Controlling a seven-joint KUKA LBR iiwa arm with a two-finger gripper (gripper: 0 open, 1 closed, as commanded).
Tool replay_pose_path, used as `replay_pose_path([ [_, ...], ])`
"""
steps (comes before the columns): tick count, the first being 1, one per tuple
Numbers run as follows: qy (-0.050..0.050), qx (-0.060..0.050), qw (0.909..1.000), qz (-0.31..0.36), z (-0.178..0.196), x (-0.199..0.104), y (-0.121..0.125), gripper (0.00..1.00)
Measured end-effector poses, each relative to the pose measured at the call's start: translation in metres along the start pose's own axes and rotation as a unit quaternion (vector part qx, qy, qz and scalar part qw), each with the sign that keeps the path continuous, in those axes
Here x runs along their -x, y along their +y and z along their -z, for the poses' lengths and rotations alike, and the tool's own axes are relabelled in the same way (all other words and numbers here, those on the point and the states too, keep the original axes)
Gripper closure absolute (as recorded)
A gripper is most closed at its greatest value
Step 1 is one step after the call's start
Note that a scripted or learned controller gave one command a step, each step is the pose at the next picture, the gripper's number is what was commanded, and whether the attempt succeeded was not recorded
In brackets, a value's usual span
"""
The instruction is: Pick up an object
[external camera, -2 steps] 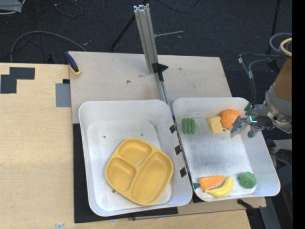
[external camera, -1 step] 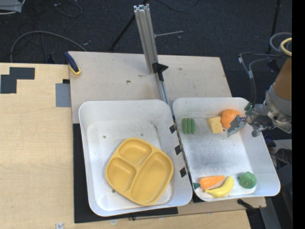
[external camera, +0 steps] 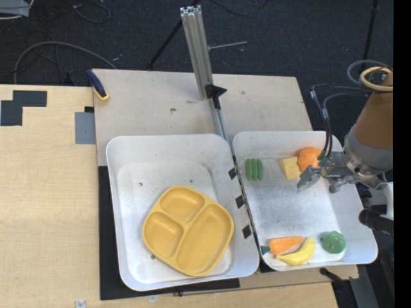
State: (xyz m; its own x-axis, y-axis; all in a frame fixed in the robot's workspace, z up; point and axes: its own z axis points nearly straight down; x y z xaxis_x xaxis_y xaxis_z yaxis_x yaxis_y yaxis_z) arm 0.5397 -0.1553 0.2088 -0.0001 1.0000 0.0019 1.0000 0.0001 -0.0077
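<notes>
Single fixed camera above the tabletop [external camera: 51, 172], looking down at a slant on both bins; arm [external camera: 376, 130] enters from right.

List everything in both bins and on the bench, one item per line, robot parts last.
yellow three-compartment plastic tray: one, yellow, in the left white bin
green ridged toy vegetable: one, green, right white bin, far left
yellow cheese-like block: one, yellow, right bin, far side
orange round toy fruit: one, orange, beside the block
orange toy carrot: one, orange, near edge
yellow toy banana: one, yellow, against the carrot
green round toy: one, green, near right corner
aluminium post: one, silver, behind bins
gripper: one, grey, over right bin by the orange fruit
</notes>
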Motion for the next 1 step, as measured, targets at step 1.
replay_pose_path([
  [1,0.000,0.000,1.0000,0.000,-0.0462,-0.0017,0.0060,0.00],
])
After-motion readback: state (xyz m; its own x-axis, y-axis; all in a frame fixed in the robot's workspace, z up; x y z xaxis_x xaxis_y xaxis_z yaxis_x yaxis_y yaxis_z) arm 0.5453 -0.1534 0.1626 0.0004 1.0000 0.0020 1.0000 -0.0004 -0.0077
